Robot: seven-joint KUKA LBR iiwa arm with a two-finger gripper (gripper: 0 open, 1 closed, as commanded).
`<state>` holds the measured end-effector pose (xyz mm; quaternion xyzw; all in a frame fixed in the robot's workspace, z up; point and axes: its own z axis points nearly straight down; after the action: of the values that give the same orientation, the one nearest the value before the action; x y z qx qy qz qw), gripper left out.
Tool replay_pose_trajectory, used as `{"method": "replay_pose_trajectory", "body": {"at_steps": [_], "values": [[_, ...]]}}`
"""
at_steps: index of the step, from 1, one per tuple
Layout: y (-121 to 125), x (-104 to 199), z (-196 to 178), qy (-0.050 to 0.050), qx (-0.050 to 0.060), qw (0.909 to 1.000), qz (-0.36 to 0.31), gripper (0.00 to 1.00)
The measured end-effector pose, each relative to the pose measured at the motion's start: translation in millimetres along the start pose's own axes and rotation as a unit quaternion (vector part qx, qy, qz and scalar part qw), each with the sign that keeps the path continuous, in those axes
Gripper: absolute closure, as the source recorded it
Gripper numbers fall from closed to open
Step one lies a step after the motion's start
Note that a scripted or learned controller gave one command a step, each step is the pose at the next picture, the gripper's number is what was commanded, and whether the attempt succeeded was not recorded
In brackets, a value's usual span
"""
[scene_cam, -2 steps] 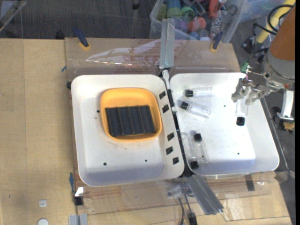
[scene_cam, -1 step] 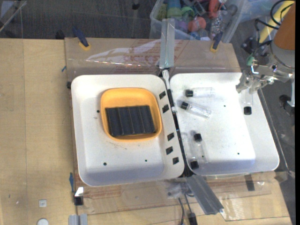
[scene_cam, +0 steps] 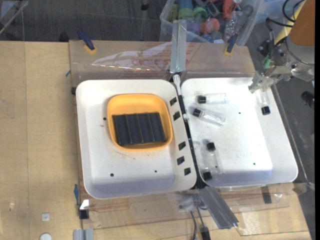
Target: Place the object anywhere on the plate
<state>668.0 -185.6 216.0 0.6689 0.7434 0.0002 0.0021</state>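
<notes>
Four small clear plastic vials with black caps (scene_cam: 207,116) lying scattered in the right white bin (scene_cam: 280,159), none yet picked. Orange square plate (scene_cam: 115,106) waiting in the left white bin (scene_cam: 90,134), part covered by a black ribbed slab (scene_cam: 139,129). Gripper (scene_cam: 261,81) poised at the right bin's far corner; openness impossible to tell. Next: descending on one vial, then crossing the divider (scene_cam: 181,124).
</notes>
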Motion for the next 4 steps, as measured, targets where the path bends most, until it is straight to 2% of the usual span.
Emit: {"method": "replay_pose_trajectory", "body": {"at_steps": [1,2,3,4], "values": [[1,8,-28,0.0,-0.001,0.9952,-0.098,1.0],[1,5,-51,0.0,-0.001,0.992,-0.126,1.0],[-1,-13,-81,-0.001,-0.002,0.9661,-0.258,1.0],[-4,-38,-127,-0.001,-0.003,0.9069,-0.421,1.0]]}}
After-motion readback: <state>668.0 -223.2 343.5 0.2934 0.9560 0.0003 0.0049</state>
